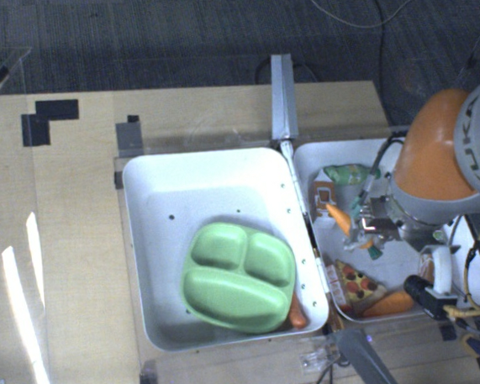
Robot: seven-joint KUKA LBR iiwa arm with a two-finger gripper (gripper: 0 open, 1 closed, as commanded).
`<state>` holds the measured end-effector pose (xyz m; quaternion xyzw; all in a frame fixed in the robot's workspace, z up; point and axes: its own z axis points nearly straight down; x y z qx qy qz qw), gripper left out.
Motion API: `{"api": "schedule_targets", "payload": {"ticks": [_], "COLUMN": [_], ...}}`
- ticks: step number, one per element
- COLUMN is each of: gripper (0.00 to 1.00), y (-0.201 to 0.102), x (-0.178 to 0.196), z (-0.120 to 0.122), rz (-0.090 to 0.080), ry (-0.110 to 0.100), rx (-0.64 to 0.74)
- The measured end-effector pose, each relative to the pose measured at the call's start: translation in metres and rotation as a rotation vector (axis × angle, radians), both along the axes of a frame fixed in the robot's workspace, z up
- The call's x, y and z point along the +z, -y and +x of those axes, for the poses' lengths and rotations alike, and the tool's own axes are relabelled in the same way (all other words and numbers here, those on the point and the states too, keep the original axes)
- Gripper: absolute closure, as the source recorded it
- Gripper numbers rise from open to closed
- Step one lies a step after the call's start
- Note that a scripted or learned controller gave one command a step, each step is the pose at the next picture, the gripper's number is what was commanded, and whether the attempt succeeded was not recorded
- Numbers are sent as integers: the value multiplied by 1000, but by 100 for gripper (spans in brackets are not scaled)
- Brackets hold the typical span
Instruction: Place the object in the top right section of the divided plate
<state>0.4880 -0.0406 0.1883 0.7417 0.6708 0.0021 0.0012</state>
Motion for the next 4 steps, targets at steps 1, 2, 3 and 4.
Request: {"api": "schedule_targets", "payload": {"ticks": [1, 2, 3, 4], "gripper": [100, 100, 0, 100], "y": [-31, 12, 12, 11], "x": [65, -4, -4, 7], "z": [0, 10, 10, 12], "rz": [-2, -2, -2, -2], "ry": [1, -2, -2, 2], "rx": [244, 188, 188, 193]}}
